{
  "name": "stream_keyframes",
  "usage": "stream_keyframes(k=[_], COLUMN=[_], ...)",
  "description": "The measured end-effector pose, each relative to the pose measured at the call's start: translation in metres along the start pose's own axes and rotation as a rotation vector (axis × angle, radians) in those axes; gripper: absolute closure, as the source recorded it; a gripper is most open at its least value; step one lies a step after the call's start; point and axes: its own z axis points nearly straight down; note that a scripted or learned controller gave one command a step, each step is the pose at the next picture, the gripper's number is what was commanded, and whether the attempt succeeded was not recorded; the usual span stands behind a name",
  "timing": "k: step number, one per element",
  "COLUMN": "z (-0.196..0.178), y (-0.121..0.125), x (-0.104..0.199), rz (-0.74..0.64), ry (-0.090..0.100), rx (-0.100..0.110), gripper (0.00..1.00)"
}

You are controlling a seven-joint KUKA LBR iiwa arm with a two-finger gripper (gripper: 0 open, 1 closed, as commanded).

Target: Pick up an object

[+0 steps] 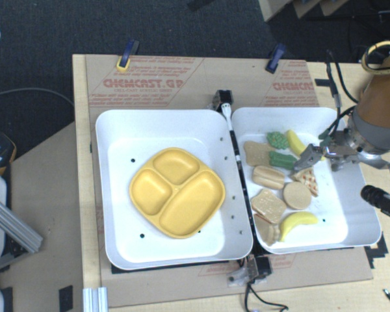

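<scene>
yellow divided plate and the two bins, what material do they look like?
Yellow divided plate: likely molded plastic, matte to satin; uniform colour, rounded compartment ridges, soft highlights. White bins: probably thin formed plastic, smooth and slightly glossy; rounded corners, rolled rims. Could be coated metal; the view can't settle it.

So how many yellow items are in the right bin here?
2. A banana lies near the front of the right bin; a smaller yellow piece sits toward the back beside the green items. Others may be hidden under the pile.
</scene>
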Motion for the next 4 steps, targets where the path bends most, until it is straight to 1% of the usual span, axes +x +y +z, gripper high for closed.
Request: stream_keyframes(k=[1, 2, 3, 4], z=[-0.149, -0.151, -0.23, -0.236], y=[-0.055, -0.054, -0.057, -0.056], x=[0.07, 0.067, 0.139, 0.135], rz=[-0.008, -0.002, -0.009, -0.001], ry=[0.002, -0.001, 0.001, -0.001], rx=[-0.016, -0.004, -0.01, -0.005], gripper=[0.0, 1.0, 1.0, 1.0])
